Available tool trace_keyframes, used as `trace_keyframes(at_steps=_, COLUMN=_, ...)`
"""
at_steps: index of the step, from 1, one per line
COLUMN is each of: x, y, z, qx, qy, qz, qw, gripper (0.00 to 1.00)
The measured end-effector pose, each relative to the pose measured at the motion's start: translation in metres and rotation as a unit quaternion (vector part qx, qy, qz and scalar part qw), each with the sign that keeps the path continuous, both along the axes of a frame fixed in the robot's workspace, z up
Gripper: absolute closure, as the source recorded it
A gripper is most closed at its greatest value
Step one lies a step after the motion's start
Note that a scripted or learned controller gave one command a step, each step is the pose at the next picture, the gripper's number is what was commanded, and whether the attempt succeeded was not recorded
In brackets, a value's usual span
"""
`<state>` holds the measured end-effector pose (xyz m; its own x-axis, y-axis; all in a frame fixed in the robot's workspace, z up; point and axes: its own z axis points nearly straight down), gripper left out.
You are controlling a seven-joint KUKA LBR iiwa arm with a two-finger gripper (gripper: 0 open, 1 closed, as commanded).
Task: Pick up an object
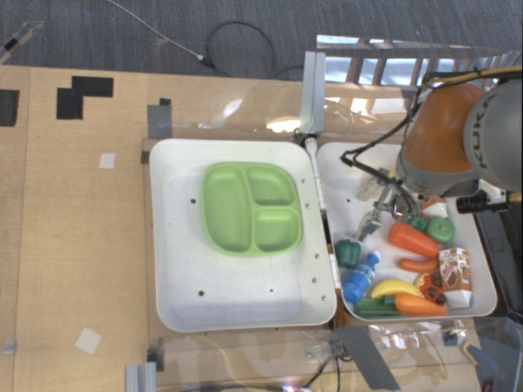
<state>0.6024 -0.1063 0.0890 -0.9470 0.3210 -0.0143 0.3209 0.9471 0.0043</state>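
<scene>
My gripper hangs low over the right bin, just left of an orange carrot and above a dark green cup. Nothing shows in its grasp. Toys crowd the bin's front right: a green round fruit, a red chili, a small printed box, a yellow banana, a blue bottle, a second carrot and a green cucumber. The grey arm with its orange band covers the bin's back right.
The left bin holds a light green divided plate. A metal ridge separates the two bins. Black cables loop from the wrist. Bare wooden bench lies to the left.
</scene>
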Motion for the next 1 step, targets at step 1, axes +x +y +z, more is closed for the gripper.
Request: trace_keyframes(at_steps=1, x=0.0378, y=-0.0629, z=-0.0004, qx=0.0023, qy=0.014, qz=-0.035, qw=0.9993, gripper=0.0)
